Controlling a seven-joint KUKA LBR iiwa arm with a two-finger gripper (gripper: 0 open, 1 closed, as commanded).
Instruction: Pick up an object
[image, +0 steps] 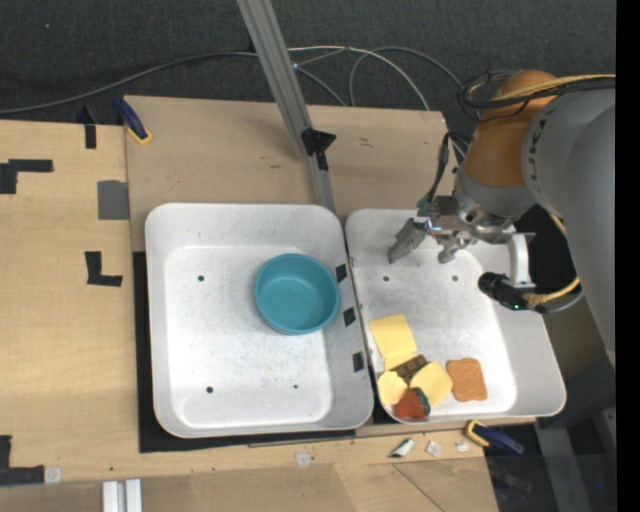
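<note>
Where left bin sits: round teal bowl (295, 292) (upright).

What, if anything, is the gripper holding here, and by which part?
Nothing. The gripper hangs open over the far end of the right bin, with nothing between its fingers; the food pieces lie at the near end.

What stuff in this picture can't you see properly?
- The dark brown thing in the right bin: mostly covered by the yellow blocks, so its kind is unclear.
- The red thing: partly tucked under a yellow block and small.
- The gripper: too blurry to tell how its tips stand.
- The arm: cut off by the right edge.
</note>
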